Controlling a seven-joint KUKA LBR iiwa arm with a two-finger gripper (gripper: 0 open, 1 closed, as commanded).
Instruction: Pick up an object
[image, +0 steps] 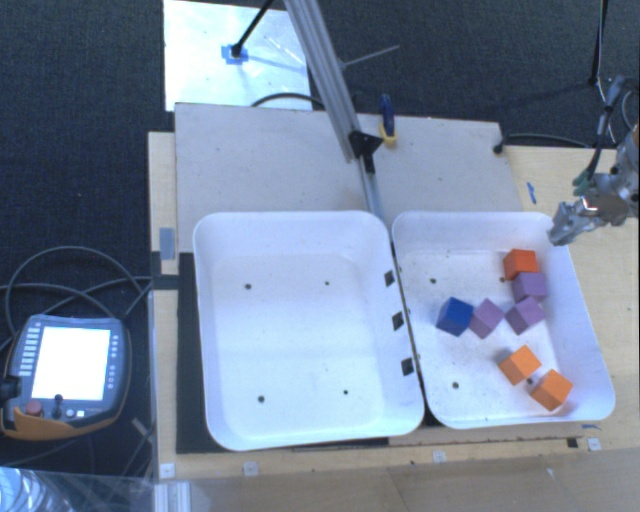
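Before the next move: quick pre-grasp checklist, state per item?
1. Blocks in right bin: ok, seven there.
2. Claw position: not ok, at the bin's upper right rim, not over a block.
3. Nearest target: ok, orange block sits just below-left of the claw.
4. Clearance around it: not ok, purple block touches it.
5. Easier pick: ok, blue block has open space to its left.
6. Claw opening: cannot tell.

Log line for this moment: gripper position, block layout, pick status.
gripper: over right bin's upper right rim | blocks: three orange, three purple, one blue, all in right bin | pick: not yet
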